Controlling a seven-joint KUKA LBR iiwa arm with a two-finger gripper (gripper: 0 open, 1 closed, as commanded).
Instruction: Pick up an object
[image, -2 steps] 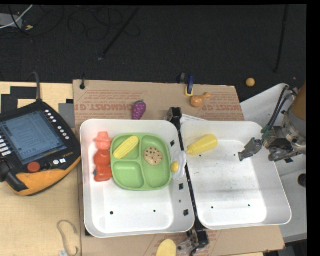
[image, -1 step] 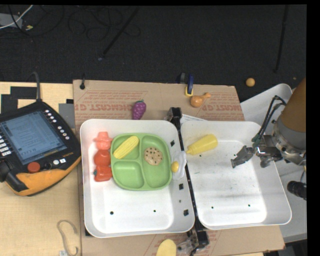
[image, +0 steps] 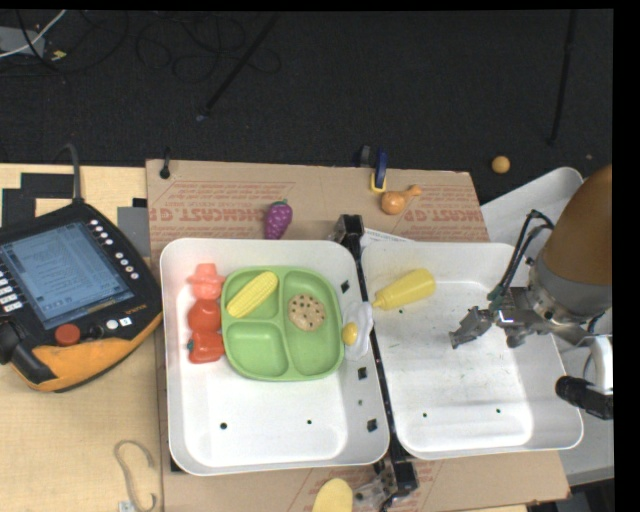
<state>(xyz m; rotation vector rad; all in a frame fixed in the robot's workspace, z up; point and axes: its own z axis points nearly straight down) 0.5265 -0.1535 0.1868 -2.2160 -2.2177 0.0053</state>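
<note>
Claw (image: 487, 328) spread and holding nothing, in right bin (image: 480, 425); yellow bottle (image: 405, 289) lies up-left, apart.

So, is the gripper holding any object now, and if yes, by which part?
Nothing is held. The gripper hangs open over bare floor of the right bin, with nothing between its fingers. The yellow bottle lies apart, to its left.

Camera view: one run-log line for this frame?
end effector: over right bin, holding nothing | yellow bottle: right bin, upper left, untouched | green plate: left bin | phase: pre-grasp
</note>
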